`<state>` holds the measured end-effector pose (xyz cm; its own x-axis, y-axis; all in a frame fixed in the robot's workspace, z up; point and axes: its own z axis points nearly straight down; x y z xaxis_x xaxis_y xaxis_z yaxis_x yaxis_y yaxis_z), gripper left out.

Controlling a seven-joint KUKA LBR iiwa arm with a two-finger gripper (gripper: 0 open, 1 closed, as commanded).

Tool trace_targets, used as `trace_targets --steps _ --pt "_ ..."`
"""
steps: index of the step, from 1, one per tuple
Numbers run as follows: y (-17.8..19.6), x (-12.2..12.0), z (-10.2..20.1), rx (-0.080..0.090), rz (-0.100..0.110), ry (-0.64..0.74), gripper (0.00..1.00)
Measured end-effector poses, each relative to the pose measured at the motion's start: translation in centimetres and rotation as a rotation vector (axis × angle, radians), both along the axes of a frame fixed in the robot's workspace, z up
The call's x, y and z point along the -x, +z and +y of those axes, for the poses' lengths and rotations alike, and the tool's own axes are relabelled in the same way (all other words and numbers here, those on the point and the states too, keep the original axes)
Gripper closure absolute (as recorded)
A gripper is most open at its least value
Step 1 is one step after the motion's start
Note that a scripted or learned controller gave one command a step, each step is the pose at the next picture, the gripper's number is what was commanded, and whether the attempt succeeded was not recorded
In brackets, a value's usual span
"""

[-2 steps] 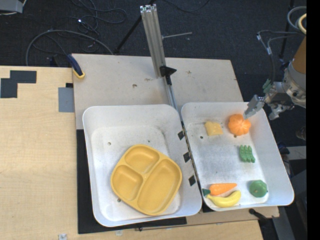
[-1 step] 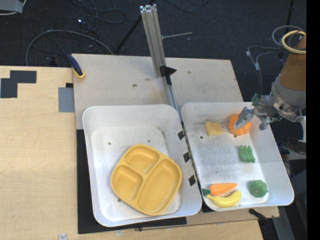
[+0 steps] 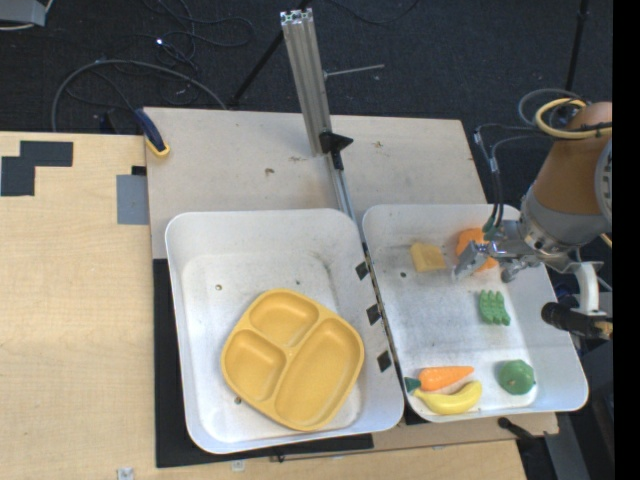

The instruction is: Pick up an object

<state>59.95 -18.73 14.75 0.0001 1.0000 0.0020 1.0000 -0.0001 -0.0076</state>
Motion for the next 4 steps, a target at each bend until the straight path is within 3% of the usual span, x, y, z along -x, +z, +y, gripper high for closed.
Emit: trace_targets --steps 1,2,4 --pt "-5.4 0.1 0.1 0.000 -0.001 -0.001 0.00" --pt "-4.1 0.1 0.0 0.001 -0.003 -0.003 1.00" --pt "6.8 0.9 -0.9 0.004 -0.011 -0.003 1.00"
